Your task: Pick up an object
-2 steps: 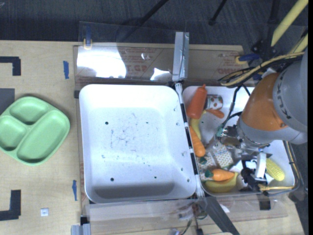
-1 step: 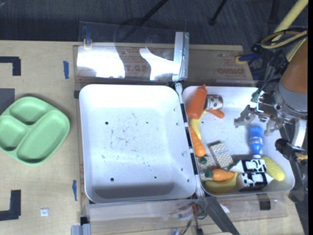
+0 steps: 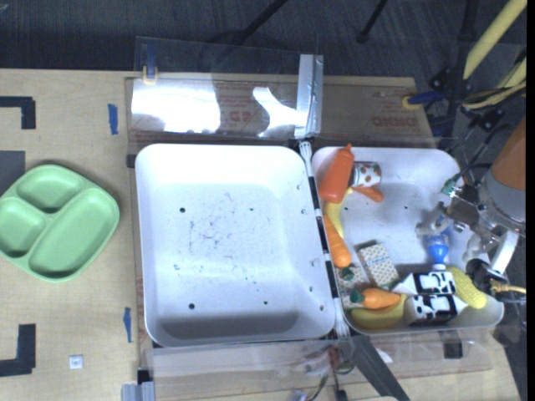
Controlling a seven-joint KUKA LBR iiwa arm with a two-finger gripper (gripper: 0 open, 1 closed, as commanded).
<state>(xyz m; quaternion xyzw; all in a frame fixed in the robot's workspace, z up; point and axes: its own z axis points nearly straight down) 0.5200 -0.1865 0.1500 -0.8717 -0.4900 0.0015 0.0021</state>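
The right bin (image 3: 401, 161) holds a pile of small things. An orange bottle-like toy (image 3: 338, 174) leans at its back left, beside a small can (image 3: 366, 174). Below them lie a yellow banana (image 3: 333, 218), a carrot (image 3: 338, 247) and a patterned packet (image 3: 378, 263). Along the front wall sit another carrot (image 3: 378, 298), a black-and-white box (image 3: 435, 295) and a yellow corn cob (image 3: 467, 287). My gripper (image 3: 449, 215) hangs low over the bin's right side, just above a small blue object (image 3: 437, 250). I cannot see anything held in it.
The left bin (image 3: 221, 161) lies beside the right one, sharing a middle wall. A green divided plate (image 3: 55, 221) rests on the bench at far left. A clear panel (image 3: 217, 107) stands behind the bins. Cables and stands crowd the back right.
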